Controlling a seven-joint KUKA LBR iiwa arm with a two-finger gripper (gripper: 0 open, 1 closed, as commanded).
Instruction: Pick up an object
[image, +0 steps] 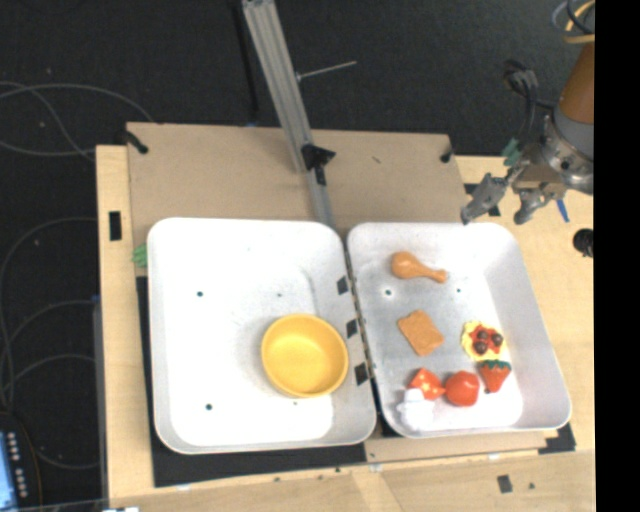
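Holding toy food (443, 340), right bin (530, 290)

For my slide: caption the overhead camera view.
Open two-finger gripper hovers above the right white bin of toy food; a round yellow bowl sits in the left white bin.

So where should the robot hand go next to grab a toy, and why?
Probably down and toward the view's left, to just above the toy drumstick. The gripper hangs over the far right corner of the right bin, its fingers spread with nothing between them. The drumstick is the nearest toy and lies apart from the others, so it looks easiest to reach.
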